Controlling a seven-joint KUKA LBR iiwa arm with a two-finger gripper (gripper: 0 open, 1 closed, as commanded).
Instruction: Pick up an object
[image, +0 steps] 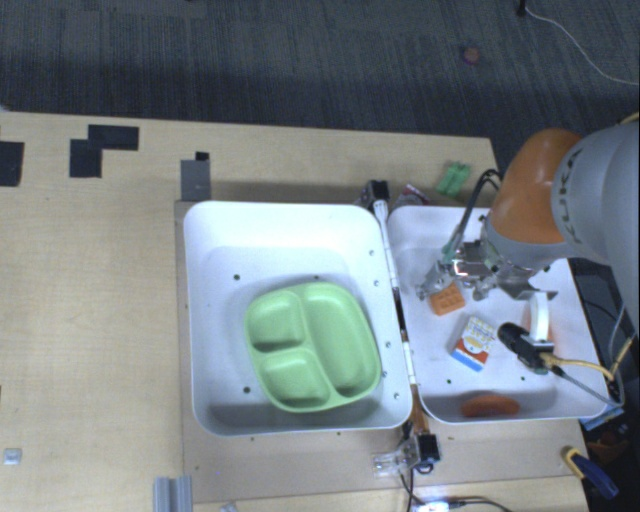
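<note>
Labels: we read no writing anywhere. The small white, blue and orange box (472, 343) carries print, but it is too small to make out.

Arm (600, 200): it enters from the right, over the far right part of the right bin (420, 235). The orange band (530, 195) sits above the wrist, and the wrist is angled down and to the left into the bin. The jaws are low over the bin's left half. We cannot tell whether they are open or closed, and we see nothing between them.

Objects in the right bin:
- a small orange piece (447, 299) just near of the jaws; contact unclear
- the box, near and right of that piece
- a white oblong item (540, 318) towards the right wall
- a reddish-brown item (489, 405) by the near wall

Left bin (215, 300): holds a green divided plate (312, 345).

Bench (90, 320): a small green item (453, 179) lies just beyond the right bin's far edge.
</note>
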